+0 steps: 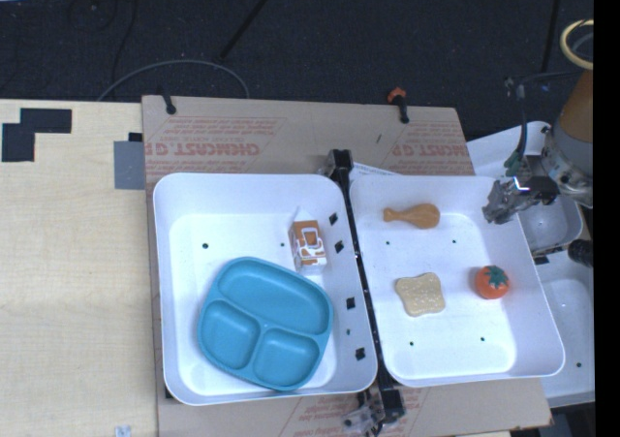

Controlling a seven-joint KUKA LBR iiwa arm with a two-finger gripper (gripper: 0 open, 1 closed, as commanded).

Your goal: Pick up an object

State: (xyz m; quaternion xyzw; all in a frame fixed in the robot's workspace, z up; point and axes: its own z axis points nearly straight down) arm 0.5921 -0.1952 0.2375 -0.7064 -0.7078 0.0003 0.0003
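Nothing is picked up yet: the metal two-finger gripper (pixel 506 199) hangs at the right white bin's (pixel 542 328) far rim, its grip impossible to read from here, while the small red plastic tomato (pixel 491 282) lies nearby, untouched, inside that bin.

Cardboard sheet (pixel 291 140) under bins — faint red print, upside down; not clearly legible

My arm (pixel 572 140) is reaching in from the right edge, orange band showing above the wrist, and my gripper (pixel 502 201) is hanging low at its end, pointing leftward.
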